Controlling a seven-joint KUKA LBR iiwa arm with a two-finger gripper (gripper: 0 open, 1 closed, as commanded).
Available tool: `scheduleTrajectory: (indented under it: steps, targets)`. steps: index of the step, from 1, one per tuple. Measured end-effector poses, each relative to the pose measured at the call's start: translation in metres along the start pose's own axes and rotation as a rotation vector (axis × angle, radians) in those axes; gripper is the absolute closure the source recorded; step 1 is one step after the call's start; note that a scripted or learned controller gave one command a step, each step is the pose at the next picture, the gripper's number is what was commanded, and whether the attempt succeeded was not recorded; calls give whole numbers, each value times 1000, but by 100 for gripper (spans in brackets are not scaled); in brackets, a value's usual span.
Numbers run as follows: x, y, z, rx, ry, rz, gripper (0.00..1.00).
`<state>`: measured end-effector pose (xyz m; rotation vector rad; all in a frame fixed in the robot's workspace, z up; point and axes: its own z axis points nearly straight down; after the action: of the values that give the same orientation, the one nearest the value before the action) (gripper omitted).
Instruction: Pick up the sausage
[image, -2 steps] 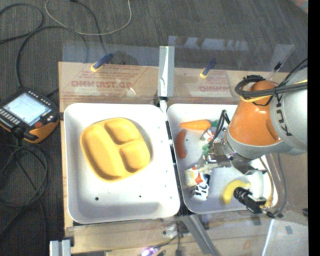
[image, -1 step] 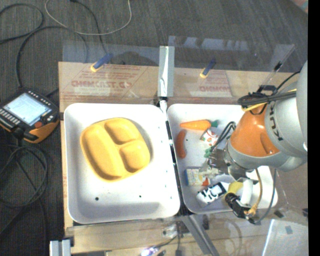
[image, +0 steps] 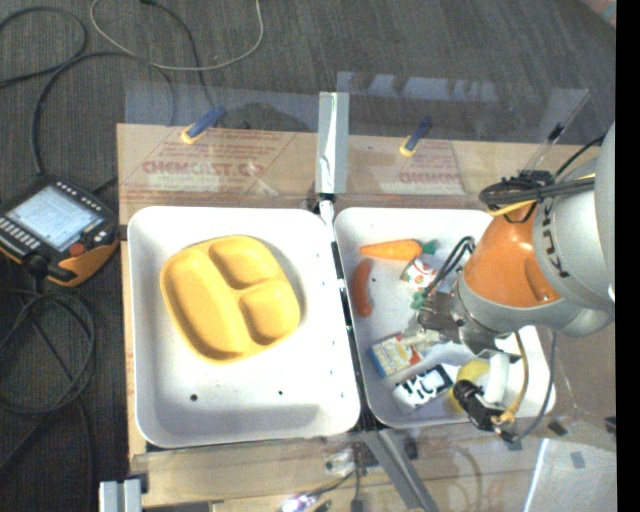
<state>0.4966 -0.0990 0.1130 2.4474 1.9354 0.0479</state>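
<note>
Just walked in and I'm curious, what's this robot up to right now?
The arm reaches over the right bin, which holds a sausage, a carrot and some small packets. The sausage lies against the bin's left wall, untouched. The left bin holds a yellow divided plate.

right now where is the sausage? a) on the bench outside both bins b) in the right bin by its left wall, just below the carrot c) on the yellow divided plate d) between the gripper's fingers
b: the sausage lies in the right bin along its left wall, just below the carrot.
</note>
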Motion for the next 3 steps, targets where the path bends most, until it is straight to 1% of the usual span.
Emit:
scheduleTrajectory:
  steps: [1,2,3]
  targets:
    - [13,45,11,-1,-8,-197,100]
    - [11,88,-77,38,-7,-366,100]
    - [12,88,-85,39,-8,-366,100]
